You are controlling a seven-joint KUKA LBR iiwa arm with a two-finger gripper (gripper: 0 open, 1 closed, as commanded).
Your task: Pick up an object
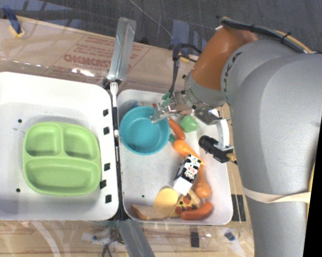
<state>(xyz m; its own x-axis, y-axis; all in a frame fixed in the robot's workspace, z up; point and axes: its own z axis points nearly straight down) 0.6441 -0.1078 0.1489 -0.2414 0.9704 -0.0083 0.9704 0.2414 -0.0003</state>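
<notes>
My gripper [164,112] hangs at the back of the right bin [223,190], over the far rim of a blue bowl [143,131]. Its fingers are small and partly hidden by the wrist. Just to its right lie an orange carrot [178,138] and a small green piece [189,123]. Nearer the front sit a black-and-white cow-pattern carton [187,173], a yellow round piece [166,199], a pizza slice [186,203], a red hot dog [197,211] and an orange ball [203,190].
The left bin [4,103] holds a green divided plate [61,158]. A metal divider [122,51] stands between the bins at the back. The grey arm [268,128] covers the right bin's right side.
</notes>
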